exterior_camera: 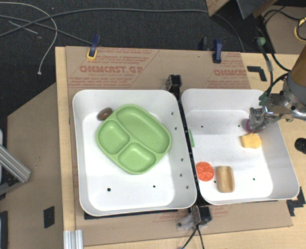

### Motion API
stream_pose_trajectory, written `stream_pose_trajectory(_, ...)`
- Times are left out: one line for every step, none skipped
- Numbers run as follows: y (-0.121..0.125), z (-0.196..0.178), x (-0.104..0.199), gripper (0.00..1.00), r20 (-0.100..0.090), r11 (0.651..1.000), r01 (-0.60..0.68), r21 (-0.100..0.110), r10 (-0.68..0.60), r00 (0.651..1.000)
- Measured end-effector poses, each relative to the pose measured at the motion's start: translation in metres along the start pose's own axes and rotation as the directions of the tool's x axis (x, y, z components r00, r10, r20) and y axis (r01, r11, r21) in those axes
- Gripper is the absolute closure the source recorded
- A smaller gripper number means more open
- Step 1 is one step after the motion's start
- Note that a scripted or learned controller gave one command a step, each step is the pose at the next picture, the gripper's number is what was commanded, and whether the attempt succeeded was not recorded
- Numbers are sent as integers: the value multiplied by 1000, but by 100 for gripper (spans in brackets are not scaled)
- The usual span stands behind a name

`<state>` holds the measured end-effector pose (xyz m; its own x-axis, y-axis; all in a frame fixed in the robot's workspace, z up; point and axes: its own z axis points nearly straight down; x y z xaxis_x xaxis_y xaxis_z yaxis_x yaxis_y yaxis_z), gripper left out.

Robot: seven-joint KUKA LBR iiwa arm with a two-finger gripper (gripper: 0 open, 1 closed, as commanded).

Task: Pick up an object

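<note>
My gripper (257, 120) hangs over the right bin (215, 110) near its far right side, reaching in from the right. A small purple object (246, 124) shows at its left edge, touching or very close to it; whether it is held is unclear. Just below the gripper lies a yellow block (251, 141). An orange round slice (205, 171) and a tan cylinder-shaped piece (225, 179) lie side by side near the bin's front edge.
The left bin (91, 180) holds a green divided plate (134, 138) and a small brown object (105, 114) at the plate's far left corner. A black divider (180, 118) runs between the bins. Cables trail across the dark floor behind the bench.
</note>
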<state>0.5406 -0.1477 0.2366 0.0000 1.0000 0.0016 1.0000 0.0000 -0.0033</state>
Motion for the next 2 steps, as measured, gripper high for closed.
stream_pose_trajectory(1, -1, 0, 0, 0, 1000, 0, -2, 0, 1000)
stream_pose_trajectory(-6, 42, 4, 0, 0, 1000, 0, -2, 0, 1000)
